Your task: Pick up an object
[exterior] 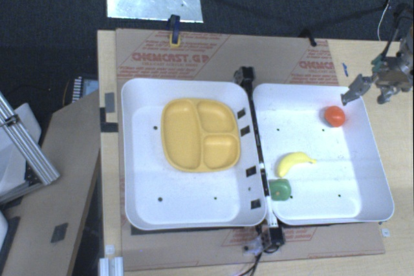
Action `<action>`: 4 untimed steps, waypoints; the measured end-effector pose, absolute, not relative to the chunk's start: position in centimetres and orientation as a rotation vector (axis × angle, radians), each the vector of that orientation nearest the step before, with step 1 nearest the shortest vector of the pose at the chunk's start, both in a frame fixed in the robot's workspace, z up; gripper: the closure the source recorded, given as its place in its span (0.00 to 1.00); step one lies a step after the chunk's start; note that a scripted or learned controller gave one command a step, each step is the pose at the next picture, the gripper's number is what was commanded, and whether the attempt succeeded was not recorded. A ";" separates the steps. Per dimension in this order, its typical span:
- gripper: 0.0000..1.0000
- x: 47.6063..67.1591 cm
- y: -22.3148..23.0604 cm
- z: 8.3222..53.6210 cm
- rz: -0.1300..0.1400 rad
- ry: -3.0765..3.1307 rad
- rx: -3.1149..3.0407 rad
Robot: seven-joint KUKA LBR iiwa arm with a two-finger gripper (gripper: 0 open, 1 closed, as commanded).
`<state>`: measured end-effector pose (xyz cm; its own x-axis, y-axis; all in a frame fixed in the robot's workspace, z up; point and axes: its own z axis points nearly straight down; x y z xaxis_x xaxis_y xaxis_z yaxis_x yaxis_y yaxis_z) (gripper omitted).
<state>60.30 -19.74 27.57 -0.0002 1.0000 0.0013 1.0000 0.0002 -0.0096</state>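
gripper [369, 91] open, above right bin's [369, 158] far edge | tomato [334, 116] just below | holds nothing

open floor left of tomato [334, 116], banana [294, 163] below

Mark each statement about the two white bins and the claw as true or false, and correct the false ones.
1. The yellow tray lies in the left bin. True.
2. The banana lies in the left bin. False: it lies in the right bin.
3. The claw holds the orange ball. False: the ball lies in the bin.
4. The green object lies near the divider. True.
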 end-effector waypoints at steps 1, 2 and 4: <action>0.00 60.5 -19.6 28.3 -0.001 -2.227 -2.219; 0.00 61.2 -19.4 22.4 0.002 -2.224 -2.217; 0.00 61.9 -19.0 10.2 0.001 -2.224 -2.218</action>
<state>61.93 -18.99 10.21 -0.0029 1.0000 0.0000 1.0000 0.0029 -0.0007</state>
